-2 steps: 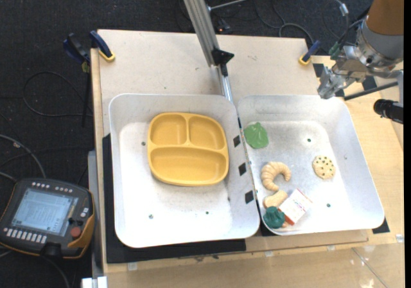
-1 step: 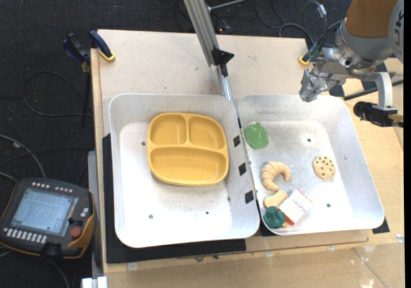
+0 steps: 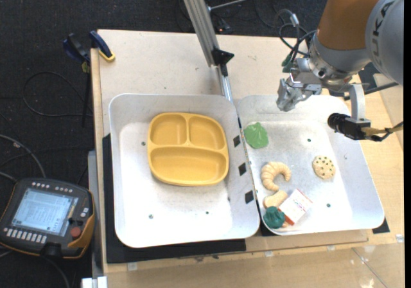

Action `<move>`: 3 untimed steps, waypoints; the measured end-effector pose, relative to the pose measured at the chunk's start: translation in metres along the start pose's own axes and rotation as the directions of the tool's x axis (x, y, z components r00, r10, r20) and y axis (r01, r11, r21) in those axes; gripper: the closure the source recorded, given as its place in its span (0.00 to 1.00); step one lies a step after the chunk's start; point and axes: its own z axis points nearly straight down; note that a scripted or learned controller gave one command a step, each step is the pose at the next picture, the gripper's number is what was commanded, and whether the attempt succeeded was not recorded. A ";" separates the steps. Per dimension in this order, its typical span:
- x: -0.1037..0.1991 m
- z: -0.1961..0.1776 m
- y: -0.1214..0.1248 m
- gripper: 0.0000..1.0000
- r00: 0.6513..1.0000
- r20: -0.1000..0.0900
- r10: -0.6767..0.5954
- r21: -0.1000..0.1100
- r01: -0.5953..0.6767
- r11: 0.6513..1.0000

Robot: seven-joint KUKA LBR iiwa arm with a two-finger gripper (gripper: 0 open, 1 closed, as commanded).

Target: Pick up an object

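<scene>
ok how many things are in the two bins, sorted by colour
yellow: 1, the divided tray
green: 2, the light green piece and the dark green piece
tan: 3, the cookie, the croissant and the small roll
white and red: 1, the packet
total: 7

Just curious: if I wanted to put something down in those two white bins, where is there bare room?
Left bin: bare floor below the yellow tray. Right bin: open between the green piece and the cookie. Crowded around the croissant and small carton.
</scene>
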 end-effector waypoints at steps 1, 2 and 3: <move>0.052 0.017 -0.010 1.00 1.000 0.000 0.000 0.001 0.000 1.000; 0.098 0.014 -0.023 1.00 1.000 0.000 0.000 0.000 0.000 1.000; 0.161 0.017 -0.035 1.00 1.000 0.000 -0.001 0.001 0.001 1.000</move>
